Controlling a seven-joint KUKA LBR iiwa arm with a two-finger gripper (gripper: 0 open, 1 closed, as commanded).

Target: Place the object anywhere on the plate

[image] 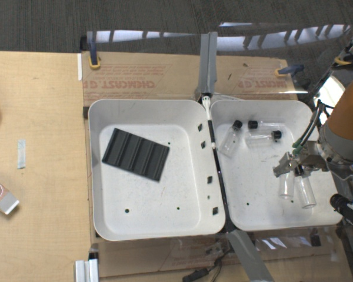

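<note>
Beside the pincer, jaw state unclear, a clear tube perhaps touches.

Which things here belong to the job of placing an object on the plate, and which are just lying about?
Job:
- dark ribbed plate, left bin
- clear vials, right bin
- tool, over the vials

Lying about:
- capped vials, back of the right bin
- clamps
- eraser, grey strip, on the bench at left
</note>
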